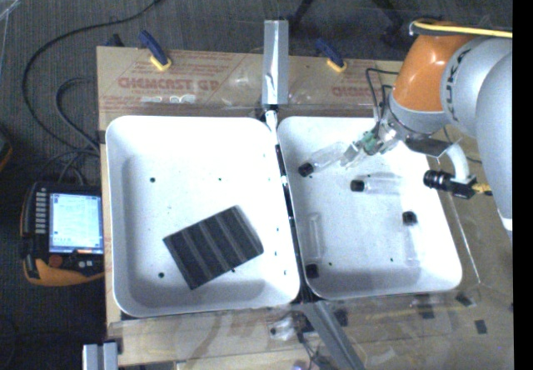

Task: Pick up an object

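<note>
A black ribbed block lies flat in the left bin, toward its front. The right bin holds several clear vials with black caps: one near the back left, one in the middle, and one along the left wall. A small black piece sits to the right of the middle. My gripper hangs low over the back of the right bin, just right of the back-left vial's clear end, with something greenish at its tip.
A metal post stands behind the seam between the bins. Blue and yellow clamps hold the cardboard backing. A teach pendant lies on the floor to the left. The arm's orange band rises over the right bin's back right corner.
</note>
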